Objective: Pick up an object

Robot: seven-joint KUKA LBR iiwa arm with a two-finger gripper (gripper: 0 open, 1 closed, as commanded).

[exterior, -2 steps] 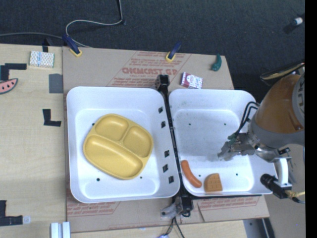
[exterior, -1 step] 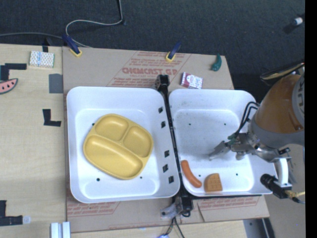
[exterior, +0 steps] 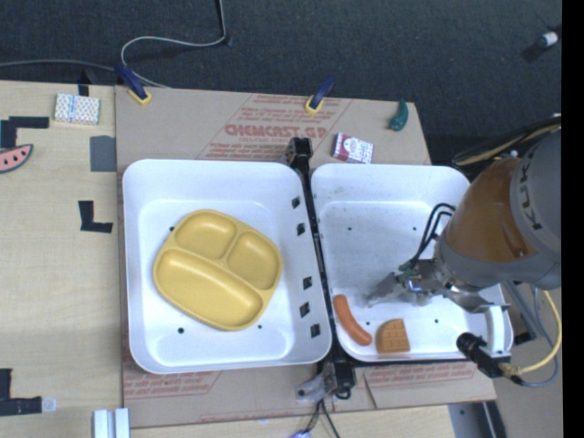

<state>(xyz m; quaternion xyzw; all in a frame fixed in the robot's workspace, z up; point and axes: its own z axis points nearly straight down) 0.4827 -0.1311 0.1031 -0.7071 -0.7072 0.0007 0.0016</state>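
From the overhead camera view, the arm is reaching in from three o'clock and the claw is hanging low over the floor of the right bin. How wide it is standing I cannot tell (the tips are blurring into grey against the white). Nothing is showing between them.

The nearest candidates are lying toward the bin's six o'clock edge. The sausage is sitting at about seven o'clock from the claw, close by but apart from it, its long axis running from ten o'clock down to four o'clock. The waffle piece is resting just beside it, at roughly six o'clock from the claw.

Over in the left bin, the yellow divided plate is lying well away at nine o'clock.

My read: the sausage is looking like the shortest trip, and closing across its narrow width would mean turning to suit that diagonal.
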